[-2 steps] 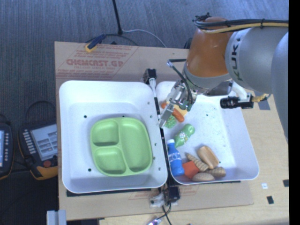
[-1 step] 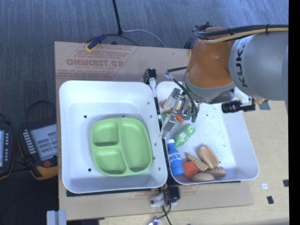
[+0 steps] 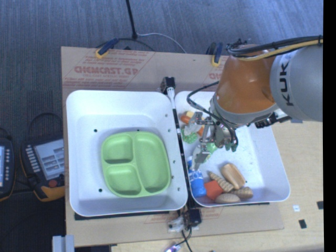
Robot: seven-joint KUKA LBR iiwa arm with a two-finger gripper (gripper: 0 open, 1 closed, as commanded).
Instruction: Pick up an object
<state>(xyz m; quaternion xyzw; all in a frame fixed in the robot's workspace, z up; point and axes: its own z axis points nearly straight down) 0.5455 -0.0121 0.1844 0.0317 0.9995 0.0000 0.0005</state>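
The board under the bins reads "CHEMCAST GP" (image 3: 106, 70); the arm (image 3: 294, 77) shows "KU". In the right bin (image 3: 273, 161), the gripper (image 3: 210, 140) hangs over small green and orange objects (image 3: 190, 127), perhaps touching them; its opening cannot be told

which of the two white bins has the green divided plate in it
The left bin. The green divided plate lies flat on its floor, while the right bin holds the small mixed items under the arm.
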